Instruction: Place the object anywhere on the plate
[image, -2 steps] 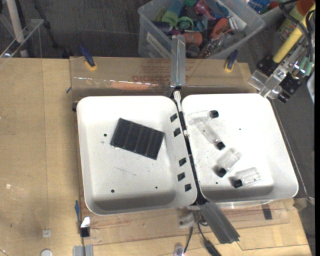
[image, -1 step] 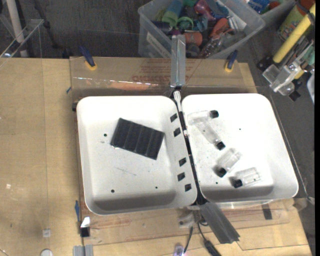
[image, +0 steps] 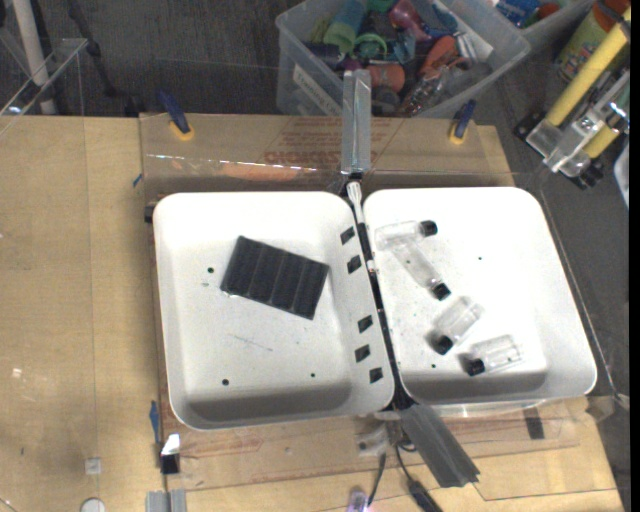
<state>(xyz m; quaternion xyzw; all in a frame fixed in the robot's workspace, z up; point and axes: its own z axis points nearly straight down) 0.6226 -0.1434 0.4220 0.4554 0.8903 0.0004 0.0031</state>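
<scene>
Clear black-capped pieces (image: 455, 322), perhaps four, in right bin (image: 520, 215); dark ridged plate (image: 275, 277) in left bin (image: 200, 385); pincer state untellable.

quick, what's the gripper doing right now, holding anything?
Gripper: nothing to report from this camera view. The dark plate lies in the left bin; the clear bottles lie untouched in the right bin.

Light wooden bench (image: 70, 300) filled foreground. Behind it, dark floor. Clear plastic tub (image: 400, 50) of mixed colourful toys stood at top centre. Blue clamps (image: 178, 125) gripped bench's far edge. Lighting even, dim.
</scene>
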